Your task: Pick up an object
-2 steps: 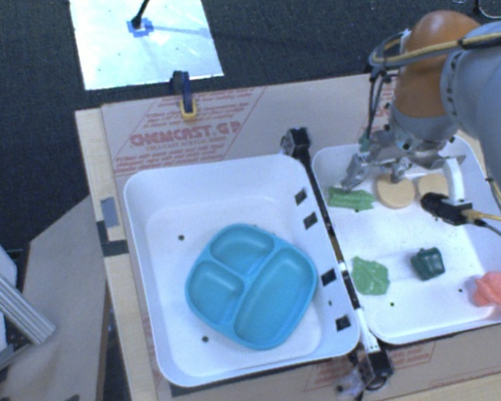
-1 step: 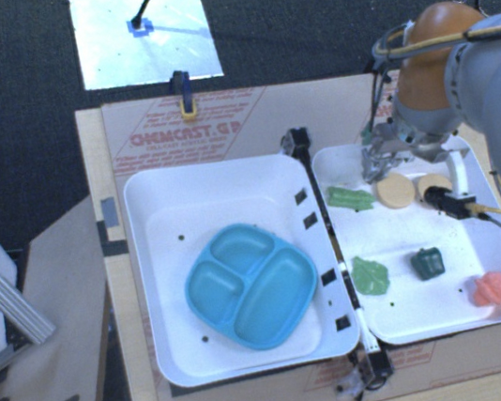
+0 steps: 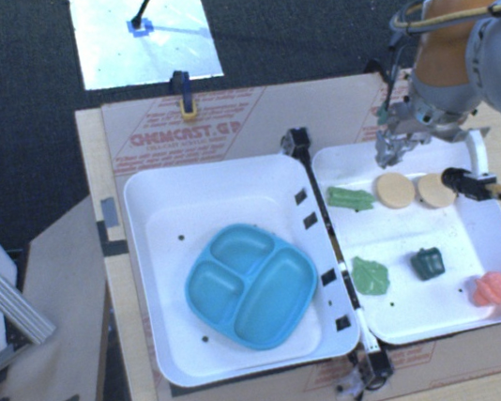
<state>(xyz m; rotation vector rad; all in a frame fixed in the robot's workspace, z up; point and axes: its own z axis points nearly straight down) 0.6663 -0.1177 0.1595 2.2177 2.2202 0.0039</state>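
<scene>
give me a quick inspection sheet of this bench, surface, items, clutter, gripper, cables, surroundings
surface: two white bins side by side, left bin, right bin, on a cardboard sheet.
job's things: in the right bin, two tan discs, green strip, light green piece, dark green piece, pink piece.
clutter: blue divided plate in the left bin.
grippers: gripper above the right bin's far edge, near the discs; nothing seen between its jaws.
cables: yellow and black cables on the arm.
surroundings: dark floor, shiny panel, yellow clamp.
</scene>
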